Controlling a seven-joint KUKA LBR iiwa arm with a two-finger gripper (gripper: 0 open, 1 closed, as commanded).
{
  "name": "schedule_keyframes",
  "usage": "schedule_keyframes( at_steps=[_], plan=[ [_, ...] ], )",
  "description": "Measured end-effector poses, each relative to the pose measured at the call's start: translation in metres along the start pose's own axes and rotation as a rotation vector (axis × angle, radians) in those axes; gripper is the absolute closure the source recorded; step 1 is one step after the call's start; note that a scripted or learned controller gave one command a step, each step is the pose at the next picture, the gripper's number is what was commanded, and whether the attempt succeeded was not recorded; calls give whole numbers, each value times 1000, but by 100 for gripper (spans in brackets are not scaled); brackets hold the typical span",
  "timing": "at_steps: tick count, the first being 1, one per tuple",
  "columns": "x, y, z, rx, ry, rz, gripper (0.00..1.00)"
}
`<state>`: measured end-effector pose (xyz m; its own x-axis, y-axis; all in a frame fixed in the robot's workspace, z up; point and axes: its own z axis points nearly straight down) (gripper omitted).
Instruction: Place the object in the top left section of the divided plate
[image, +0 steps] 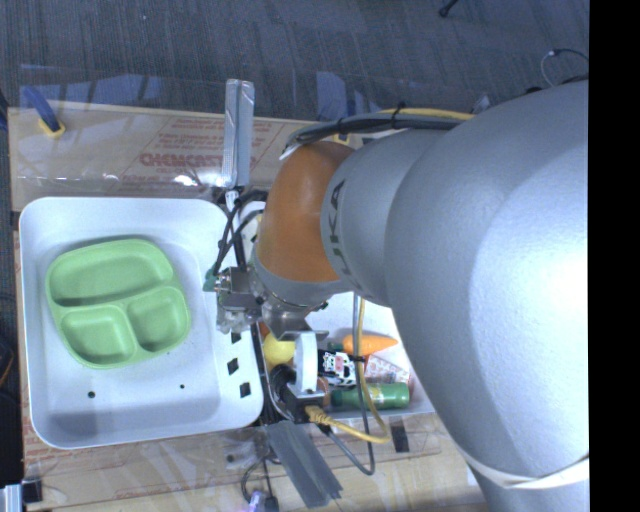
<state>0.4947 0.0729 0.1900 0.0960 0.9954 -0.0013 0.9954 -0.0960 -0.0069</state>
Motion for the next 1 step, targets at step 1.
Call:
schedule_keyframes(
  at_steps=[1],
  plan=[
    [62, 52, 50, -1, 0, 25, 100]
  ],
)
